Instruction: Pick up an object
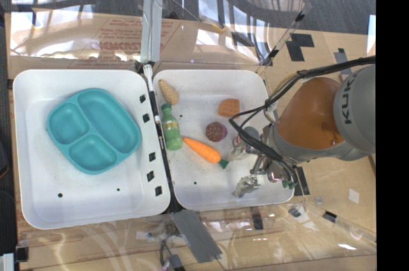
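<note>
So the gripper (pixel 246 185) is hanging low over the right bin (pixel 192 196), near its front right corner, and honestly I can't tell how it's set from this angle. Nothing's showing in it. The pickable stuff is sitting further left in that bin: carrot (pixel 202 150) closest, green bottle (pixel 170 128) lying along the left wall, a dark reddish ball (pixel 216 131) (a fruit?). The teal tray (pixel 93 130) is sitting in the left bin.

We see the grey arm (pixel 358 116) reaching in from the right (orange band (pixel 310 113) showing above the wrist). Its gripper (pixel 246 185) points down, toward the near side.
</note>
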